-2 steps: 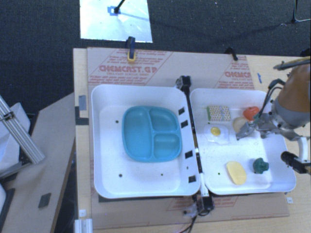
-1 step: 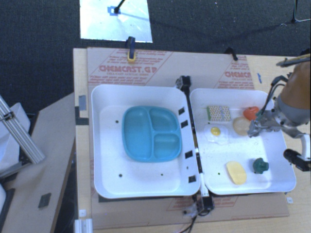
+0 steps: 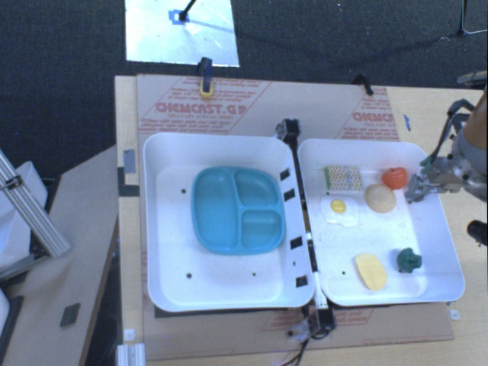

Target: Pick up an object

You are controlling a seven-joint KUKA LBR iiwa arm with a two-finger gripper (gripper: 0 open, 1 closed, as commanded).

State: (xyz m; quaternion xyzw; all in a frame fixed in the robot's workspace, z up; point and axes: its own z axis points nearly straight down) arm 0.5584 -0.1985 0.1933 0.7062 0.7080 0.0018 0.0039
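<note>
The objects you can choose from all lie in the right bin [image 3: 446, 239]: an orange-red tomato [image 3: 394, 178] at the top right, a beige round bun [image 3: 380, 198] just below and left of it, a speckled rectangular sponge-like block [image 3: 343, 178] at the top left, a fried egg [image 3: 340, 211] under that, a yellow slab [image 3: 371, 271] near the bottom, and a dark green piece [image 3: 409, 261] to its right. The left bin [image 3: 156, 204] holds a blue divided tray [image 3: 237, 210]. You see the gripper [image 3: 418, 190] at the right bin's right side, just beside the tomato and the bun, on their right. It carries nothing that you can make out, and how far it is spread you cannot tell.
</note>
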